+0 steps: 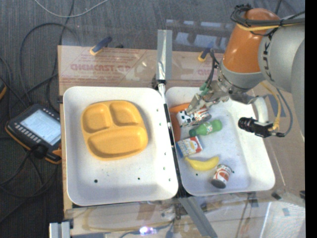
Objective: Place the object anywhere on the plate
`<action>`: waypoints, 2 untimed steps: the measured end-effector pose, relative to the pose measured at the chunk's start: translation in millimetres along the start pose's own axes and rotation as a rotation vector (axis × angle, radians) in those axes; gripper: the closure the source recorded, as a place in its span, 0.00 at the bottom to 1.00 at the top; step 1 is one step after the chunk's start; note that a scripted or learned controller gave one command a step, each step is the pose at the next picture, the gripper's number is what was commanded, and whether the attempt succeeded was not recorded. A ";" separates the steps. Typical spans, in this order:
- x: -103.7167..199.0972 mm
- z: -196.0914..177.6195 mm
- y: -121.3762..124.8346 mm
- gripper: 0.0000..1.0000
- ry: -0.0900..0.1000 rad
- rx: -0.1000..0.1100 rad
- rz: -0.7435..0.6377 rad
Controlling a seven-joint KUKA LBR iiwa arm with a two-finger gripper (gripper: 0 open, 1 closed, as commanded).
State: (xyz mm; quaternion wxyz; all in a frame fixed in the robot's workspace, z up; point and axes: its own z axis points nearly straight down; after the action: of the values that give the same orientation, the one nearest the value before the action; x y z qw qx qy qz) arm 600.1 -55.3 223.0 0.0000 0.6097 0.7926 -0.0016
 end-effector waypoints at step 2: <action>72.9 7.8 8.4 1.00 0.001 0.001 0.245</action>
State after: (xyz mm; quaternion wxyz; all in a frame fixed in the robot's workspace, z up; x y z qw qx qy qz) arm 589.5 17.3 215.1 -0.0006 0.7018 0.7124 -0.0018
